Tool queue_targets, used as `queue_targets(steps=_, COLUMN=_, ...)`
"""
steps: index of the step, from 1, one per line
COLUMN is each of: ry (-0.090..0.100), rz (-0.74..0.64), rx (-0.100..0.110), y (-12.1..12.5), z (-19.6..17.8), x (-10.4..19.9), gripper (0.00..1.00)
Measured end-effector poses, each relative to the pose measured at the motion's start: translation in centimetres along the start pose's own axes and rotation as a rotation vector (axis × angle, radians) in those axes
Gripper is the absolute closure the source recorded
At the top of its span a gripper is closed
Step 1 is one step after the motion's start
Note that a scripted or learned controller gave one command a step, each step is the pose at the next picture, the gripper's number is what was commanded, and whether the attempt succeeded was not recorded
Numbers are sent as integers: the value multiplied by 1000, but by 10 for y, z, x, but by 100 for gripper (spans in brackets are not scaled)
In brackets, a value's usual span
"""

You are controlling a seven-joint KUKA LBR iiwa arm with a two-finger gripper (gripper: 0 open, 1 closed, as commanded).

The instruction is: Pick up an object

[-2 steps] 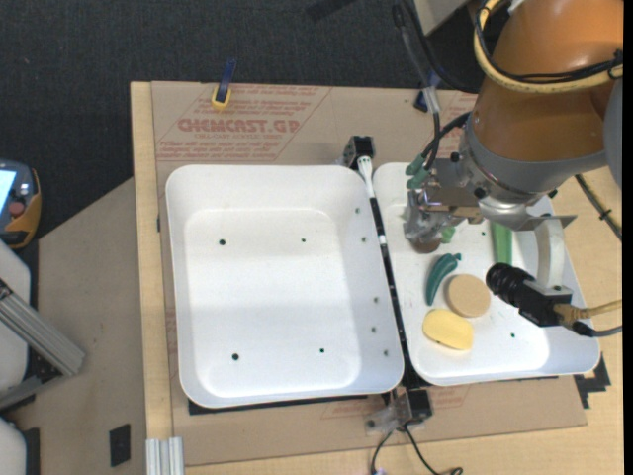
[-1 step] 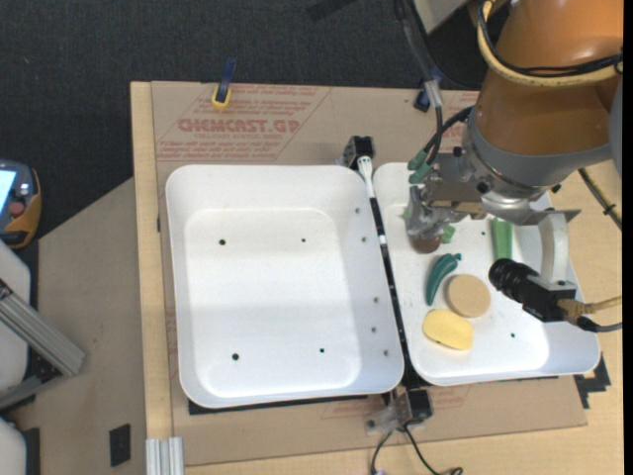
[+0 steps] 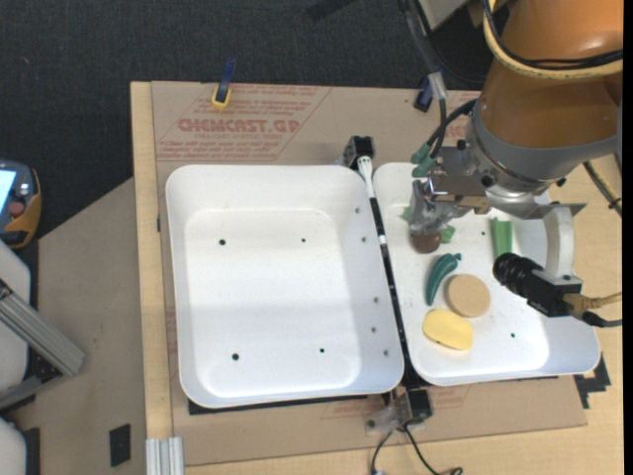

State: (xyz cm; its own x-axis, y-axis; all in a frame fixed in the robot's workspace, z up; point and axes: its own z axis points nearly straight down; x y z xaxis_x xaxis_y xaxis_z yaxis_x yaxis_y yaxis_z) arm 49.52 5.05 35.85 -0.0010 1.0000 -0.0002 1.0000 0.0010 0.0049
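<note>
Gripper point(image 3: 429, 228) is hovering low in right bin point(image 3: 514, 359) over a brownish object point(image 3: 426, 240), jaw state unclear; teal pepper point(image 3: 440, 275) sitting just beside, so descend centred before closing.

Bench top of brown cardboard sheet point(image 3: 247, 117); two shallow white plastic bins point(image 3: 198, 265) side by side, touching, near front edge.

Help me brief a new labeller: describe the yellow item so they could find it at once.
Look at the right bin, the one under the arm. Near its front edge lies the yellow item, a smooth rounded lump just below the tan disc and the dark green curved piece. It is the only yellow thing in the bin.
</note>
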Motion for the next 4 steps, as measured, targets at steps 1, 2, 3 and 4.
queue_targets(steps=1, ry=1, rz=-3, rx=7, y=-10, z=6, x=34, gripper=100)
queue_targets(steps=2, ry=-2, rz=2, rx=17, y=-10, z=115, x=36, gripper=100)
queue_targets(steps=3, ry=-4, rz=15, rx=-2, y=-16, z=59, x=-85, gripper=100)
queue_targets(steps=4, ry=3, rz=-6, rx=-15, y=-14, z=-83, x=-28, gripper=100)
